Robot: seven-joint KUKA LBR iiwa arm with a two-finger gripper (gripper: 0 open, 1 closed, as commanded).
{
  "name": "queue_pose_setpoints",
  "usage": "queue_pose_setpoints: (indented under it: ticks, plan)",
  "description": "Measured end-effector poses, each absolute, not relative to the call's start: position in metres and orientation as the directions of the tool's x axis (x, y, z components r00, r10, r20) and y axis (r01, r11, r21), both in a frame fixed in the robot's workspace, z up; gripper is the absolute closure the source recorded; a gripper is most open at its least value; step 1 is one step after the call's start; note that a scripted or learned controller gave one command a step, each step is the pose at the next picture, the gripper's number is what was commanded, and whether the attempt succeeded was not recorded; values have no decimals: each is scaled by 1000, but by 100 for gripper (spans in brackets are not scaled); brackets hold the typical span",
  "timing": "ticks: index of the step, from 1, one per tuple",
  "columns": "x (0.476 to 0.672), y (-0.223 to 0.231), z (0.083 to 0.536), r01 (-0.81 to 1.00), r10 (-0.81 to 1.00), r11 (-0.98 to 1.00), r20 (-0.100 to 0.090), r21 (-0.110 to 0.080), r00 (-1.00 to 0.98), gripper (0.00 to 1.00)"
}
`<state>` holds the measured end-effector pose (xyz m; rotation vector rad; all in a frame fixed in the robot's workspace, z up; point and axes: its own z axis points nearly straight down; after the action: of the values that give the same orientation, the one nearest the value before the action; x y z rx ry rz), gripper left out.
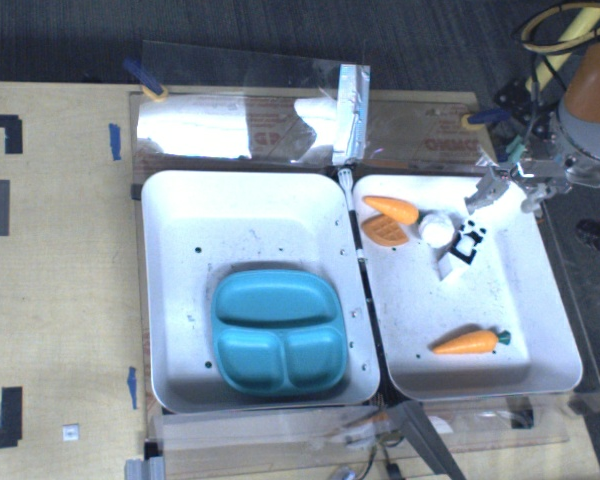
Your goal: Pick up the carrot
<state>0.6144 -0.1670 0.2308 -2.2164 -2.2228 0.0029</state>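
The gripper (508, 182) hangs with fingers spread, pinching nothing; one carrot (468, 342) lies well below it, another carrot (392, 209) to its left

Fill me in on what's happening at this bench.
A grey KUKA arm with an orange band reaches in from the right, its two-finger gripper low over the back of the right white bin. Nothing shows between its fingers. The orange carrot with a green top lies near that bin's front wall, apart from the gripper. The left white bin holds a blue divided plastic tray.
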Motion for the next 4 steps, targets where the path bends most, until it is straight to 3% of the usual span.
queue_pose_setpoints:
  ticks: [1, 2, 3, 4]
  plan:
    - [668, -90, 223, 1000, 1000, 7, 2, 0, -7, 0]
    - [669, -99, 110, 998, 998, 66, -1, 5, -66, 0]
    - [604, -100, 87, 993, 993, 117, -1, 5, -117, 0]
    - [607, -100, 97, 993, 993, 116, -3, 11, -116, 100]
